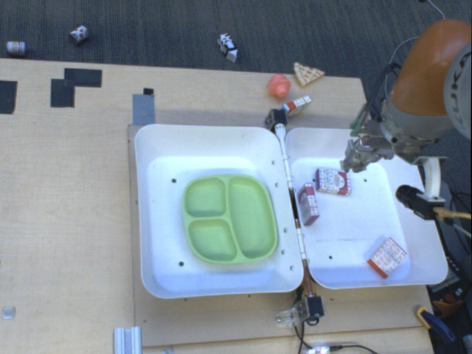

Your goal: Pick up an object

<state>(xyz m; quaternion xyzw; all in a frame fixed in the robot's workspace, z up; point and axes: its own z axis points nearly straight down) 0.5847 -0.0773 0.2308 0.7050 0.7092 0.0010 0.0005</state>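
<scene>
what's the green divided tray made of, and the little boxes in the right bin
The green tray looks like moulded plastic with a matte finish: one even colour, rounded compartments, soft sheen. The three small boxes appear to be printed cardboard cartons, judging by flat faces and sharp folded edges, though the print is too small to read.

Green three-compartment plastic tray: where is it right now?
The green three-compartment plastic tray lies flat in the middle of the left white bin, across the divider from the small red-and-white carton.

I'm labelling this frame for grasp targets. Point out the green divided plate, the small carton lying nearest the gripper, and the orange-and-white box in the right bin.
green divided plate [230, 220]: camera view, centre divider.
small carton [332, 181]: camera view, top face.
orange-and-white box [387, 257]: camera view, top face.
</scene>
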